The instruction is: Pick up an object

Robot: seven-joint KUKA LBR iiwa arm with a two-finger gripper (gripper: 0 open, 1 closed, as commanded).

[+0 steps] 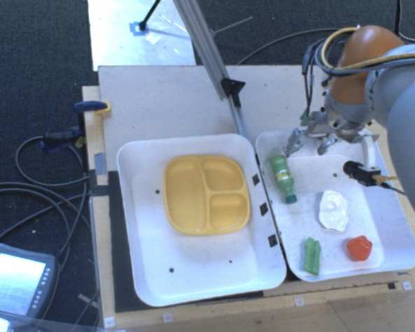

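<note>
The grey arm with its orange band (362, 50) covers the far right corner of the shallow white right bin (404, 256) and is itself cut off by the picture's edge. The pincer (307, 149) hangs over that bin's far edge, its two prongs spread apart with nothing between them.

A soft white lump (333, 210) lies near the middle of the right bin. Its outline is crumpled and what it is made of is hard to tell. Near the bin's front right corner sits a small red rounded thing (359, 248), too small to name. A short green piece (311, 255) lies near the front edge, left of the red one and well apart from it. A green plastic bottle with a pale label (282, 178) lies on its side just beside the bin's left wall, cap end toward the front, near the pincer but not touching it.

The shallow white left bin (137, 222) holds one yellow divided plastic plate (208, 195), flat, with three compartments, toward the bin's far right part.

A grey metal pole (207, 42) slants across the far side of the counter (161, 101) down to the gap between the bins.
</note>
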